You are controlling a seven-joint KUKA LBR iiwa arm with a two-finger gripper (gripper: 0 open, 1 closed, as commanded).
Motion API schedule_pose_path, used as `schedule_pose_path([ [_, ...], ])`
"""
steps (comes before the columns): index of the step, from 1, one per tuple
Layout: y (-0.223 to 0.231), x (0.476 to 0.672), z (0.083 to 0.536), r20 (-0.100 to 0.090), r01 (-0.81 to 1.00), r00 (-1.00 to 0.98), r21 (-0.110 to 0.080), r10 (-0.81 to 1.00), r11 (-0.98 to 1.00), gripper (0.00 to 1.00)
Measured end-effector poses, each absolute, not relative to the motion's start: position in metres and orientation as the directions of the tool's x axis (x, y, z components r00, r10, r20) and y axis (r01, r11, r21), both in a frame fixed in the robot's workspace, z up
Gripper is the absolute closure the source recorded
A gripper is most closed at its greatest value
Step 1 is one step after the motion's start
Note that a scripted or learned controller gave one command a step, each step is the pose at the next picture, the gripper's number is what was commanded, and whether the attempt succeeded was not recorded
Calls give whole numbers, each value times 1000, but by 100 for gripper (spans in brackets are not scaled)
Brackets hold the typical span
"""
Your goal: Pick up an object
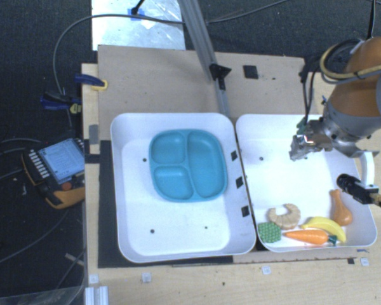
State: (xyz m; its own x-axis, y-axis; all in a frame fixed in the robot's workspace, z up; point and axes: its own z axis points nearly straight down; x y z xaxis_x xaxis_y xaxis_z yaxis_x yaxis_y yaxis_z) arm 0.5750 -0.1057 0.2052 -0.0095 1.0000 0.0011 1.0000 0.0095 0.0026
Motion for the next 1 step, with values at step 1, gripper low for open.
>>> schedule_pose_path([
  [1, -49, 596, 216, 1, 1000, -11, 4, 1000, 11, 100],
])
